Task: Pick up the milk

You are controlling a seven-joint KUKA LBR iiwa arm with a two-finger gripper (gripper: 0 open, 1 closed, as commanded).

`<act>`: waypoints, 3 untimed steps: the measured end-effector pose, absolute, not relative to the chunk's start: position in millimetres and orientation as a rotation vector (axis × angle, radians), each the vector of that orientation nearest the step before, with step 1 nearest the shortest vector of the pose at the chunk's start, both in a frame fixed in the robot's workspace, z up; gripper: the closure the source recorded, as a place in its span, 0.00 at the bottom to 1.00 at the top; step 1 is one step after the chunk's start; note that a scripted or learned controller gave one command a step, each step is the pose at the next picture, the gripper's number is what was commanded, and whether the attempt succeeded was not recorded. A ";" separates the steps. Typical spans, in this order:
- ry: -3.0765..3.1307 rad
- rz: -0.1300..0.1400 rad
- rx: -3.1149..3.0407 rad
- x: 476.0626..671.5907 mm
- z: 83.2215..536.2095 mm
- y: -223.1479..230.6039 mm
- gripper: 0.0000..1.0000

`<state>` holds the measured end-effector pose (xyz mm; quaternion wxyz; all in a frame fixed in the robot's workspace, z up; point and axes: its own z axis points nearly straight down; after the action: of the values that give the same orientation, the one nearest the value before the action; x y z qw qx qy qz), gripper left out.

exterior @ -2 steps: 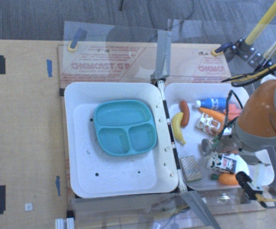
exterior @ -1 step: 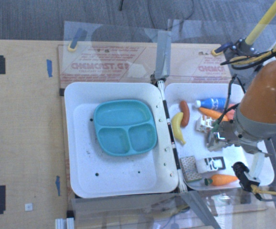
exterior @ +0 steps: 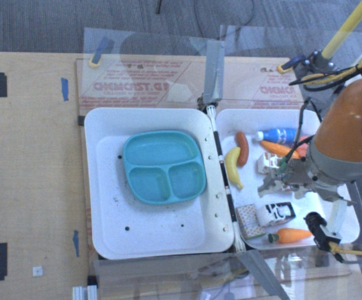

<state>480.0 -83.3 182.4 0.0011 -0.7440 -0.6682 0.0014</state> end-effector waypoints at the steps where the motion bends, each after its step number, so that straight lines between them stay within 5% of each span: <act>1: -2.028 0.001 -2.398 479.6 92.7 -122.3 0.00; 2: -2.180 0.002 -2.262 502.1 92.4 -149.0 0.00; 3: -1.919 0.072 -2.406 643.5 87.0 -168.0 0.00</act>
<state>643.5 -168.0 87.0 0.0319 -0.7812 -0.6231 0.0234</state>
